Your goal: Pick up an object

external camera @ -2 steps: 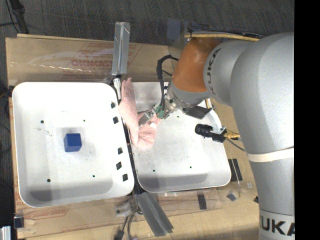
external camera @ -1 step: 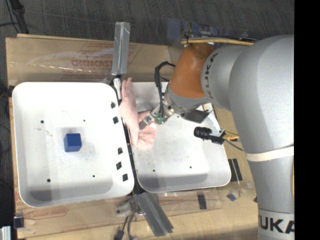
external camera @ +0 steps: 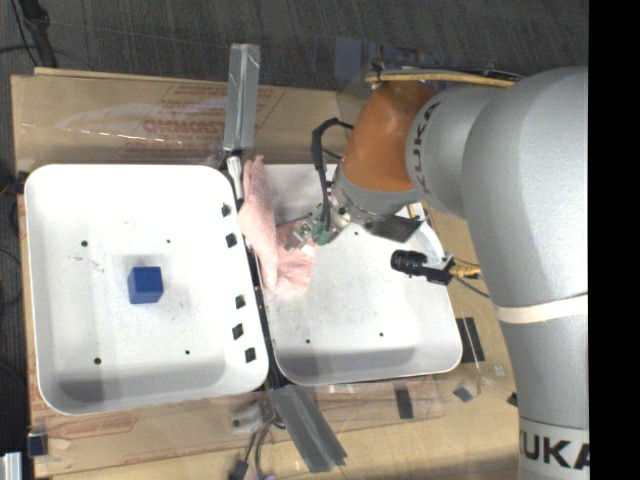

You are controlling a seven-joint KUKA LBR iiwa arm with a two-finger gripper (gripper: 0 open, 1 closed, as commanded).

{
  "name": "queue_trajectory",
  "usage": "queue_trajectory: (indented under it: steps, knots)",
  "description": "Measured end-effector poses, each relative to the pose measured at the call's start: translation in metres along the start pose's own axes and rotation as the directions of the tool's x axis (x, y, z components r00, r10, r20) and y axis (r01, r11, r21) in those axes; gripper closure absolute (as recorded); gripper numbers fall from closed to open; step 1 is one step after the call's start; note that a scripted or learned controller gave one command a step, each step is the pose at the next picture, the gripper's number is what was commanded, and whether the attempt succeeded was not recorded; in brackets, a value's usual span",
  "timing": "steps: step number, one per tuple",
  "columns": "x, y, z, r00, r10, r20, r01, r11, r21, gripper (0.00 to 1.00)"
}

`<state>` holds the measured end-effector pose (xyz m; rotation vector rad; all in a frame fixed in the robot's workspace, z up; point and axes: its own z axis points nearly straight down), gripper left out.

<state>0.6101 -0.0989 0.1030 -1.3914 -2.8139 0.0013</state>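
Observation:
A small blue cube [external camera: 146, 284] lies on the floor of the left bin [external camera: 60, 198], left of its middle. A pale pink cloth [external camera: 272, 236] drapes along the left wall of the right bin [external camera: 380, 353], near its far corner. My gripper [external camera: 312, 232] is down in the right bin's far left part, right beside the pink cloth and touching its edge. The grey arm with its orange band [external camera: 385, 138] hangs over the far side of that bin and hides most of the gripper.
A grey post [external camera: 240, 98] stands behind the divide between the bins. A black cable connector [external camera: 418, 264] juts from the wrist over the right bin. The bench's cardboard top [external camera: 120, 113] surrounds both bins.

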Motion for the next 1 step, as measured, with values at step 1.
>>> queue_trajectory:
  steps: [1]
  knots:
    - [0.0277,0.0566,-0.1448,0.995,-0.098,0.004,0.098,0.995,-0.003,1.00]
